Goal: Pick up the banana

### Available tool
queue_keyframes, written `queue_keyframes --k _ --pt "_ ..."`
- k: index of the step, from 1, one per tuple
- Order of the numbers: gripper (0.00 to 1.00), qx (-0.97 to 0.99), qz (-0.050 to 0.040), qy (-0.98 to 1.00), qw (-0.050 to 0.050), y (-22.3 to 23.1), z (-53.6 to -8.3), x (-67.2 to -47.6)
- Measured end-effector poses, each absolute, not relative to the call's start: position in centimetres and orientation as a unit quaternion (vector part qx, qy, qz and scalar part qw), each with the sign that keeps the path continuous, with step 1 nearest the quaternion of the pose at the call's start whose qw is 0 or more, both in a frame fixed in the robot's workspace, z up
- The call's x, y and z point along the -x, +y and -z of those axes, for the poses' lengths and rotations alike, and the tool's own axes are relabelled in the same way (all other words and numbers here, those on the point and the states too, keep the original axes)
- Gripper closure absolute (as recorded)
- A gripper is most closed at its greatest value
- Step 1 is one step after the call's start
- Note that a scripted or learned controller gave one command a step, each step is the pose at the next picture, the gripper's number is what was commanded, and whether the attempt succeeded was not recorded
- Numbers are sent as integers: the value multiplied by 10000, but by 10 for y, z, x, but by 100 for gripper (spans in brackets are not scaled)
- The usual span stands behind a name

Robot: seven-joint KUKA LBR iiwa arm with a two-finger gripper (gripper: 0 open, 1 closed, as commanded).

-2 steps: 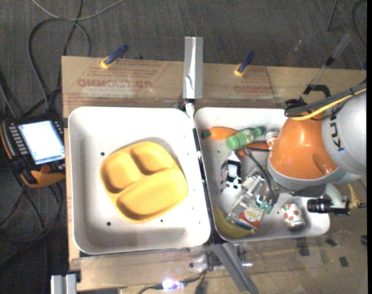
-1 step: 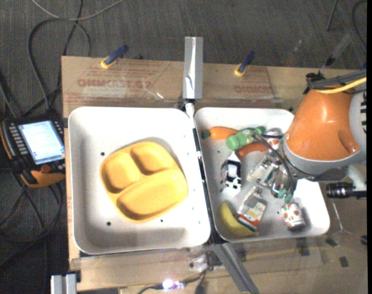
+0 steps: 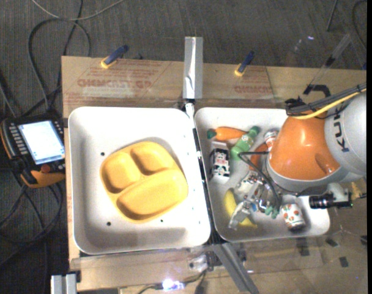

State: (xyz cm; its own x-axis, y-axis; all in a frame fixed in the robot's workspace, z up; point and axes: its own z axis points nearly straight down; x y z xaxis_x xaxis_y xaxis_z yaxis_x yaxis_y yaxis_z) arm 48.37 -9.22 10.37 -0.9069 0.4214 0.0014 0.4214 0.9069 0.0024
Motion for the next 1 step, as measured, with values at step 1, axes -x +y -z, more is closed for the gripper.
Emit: queue_keyframes --k 1 --pt "0 2276 13 -9738 7 -115 -100 -484"
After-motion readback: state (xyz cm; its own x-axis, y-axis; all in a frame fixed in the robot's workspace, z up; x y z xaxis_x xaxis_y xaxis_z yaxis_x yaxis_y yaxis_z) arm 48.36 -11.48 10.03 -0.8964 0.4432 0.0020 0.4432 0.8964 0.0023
